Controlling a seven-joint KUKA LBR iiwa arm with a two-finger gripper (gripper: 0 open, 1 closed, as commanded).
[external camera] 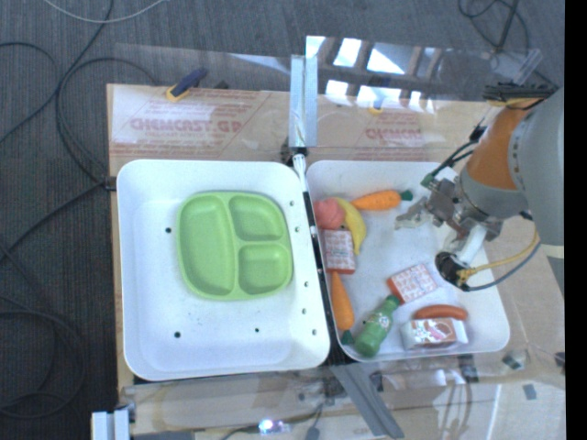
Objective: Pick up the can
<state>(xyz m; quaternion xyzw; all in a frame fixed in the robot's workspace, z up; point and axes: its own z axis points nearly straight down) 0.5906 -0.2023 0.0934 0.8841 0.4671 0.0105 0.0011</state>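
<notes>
Where cables [73,71] cross grey carpet [138,26], two white bins [138,337] on a bench; fingers' [415,211] state unclear.

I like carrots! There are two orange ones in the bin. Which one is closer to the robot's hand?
The carrot at the top of the right bin, beside the banana. The other carrot lies along the bin's left wall, farther from the end effector.

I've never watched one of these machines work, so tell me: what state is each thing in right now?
can: lying flat, right bin, untouched
green bottle: lying down
green plate: upright in left bin
carrot: lying flat
gripper: over the right bin, holding nothing visible
</notes>
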